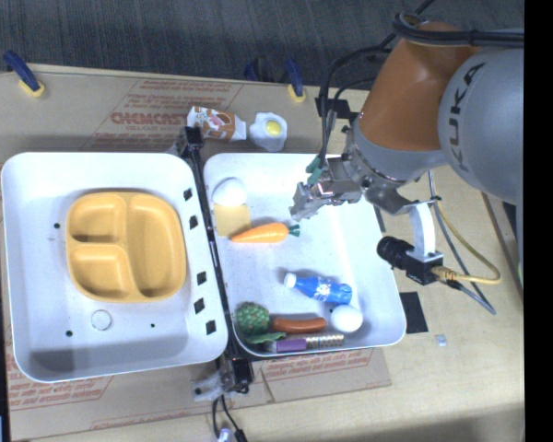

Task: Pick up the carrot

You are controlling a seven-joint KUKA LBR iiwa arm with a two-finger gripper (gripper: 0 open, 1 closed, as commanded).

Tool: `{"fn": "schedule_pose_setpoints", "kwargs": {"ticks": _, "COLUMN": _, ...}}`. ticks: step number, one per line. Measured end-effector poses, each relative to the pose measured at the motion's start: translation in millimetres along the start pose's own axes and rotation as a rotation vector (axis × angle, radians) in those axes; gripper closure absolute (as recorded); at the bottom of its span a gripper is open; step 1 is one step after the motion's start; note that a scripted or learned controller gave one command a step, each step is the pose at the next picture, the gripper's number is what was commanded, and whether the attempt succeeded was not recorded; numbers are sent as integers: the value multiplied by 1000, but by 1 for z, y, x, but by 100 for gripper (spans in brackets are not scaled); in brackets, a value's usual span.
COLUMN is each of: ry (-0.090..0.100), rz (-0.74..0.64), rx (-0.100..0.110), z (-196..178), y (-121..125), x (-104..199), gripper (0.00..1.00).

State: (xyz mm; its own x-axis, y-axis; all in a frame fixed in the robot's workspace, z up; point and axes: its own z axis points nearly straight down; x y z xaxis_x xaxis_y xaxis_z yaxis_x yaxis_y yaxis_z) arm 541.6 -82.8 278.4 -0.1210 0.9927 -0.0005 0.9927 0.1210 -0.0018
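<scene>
The carrot (260, 234) lies flat in the right bin (380, 288), touching a yellow cheese block (230, 217) on its far-left side. The hand (306, 203) hangs just above the carrot's green tip, gripping nothing; whether it is open I cannot tell. Descending here risks pinching only the tip, so the carrot could roll away.
</scene>
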Motion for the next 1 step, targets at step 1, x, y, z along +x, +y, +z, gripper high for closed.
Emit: {"fn": "schedule_pose_setpoints", "kwargs": {"ticks": 1, "ry": 2, "rz": -75, "rx": 3, "z": 88, "y": -28, "x": 43, "gripper": 100}}
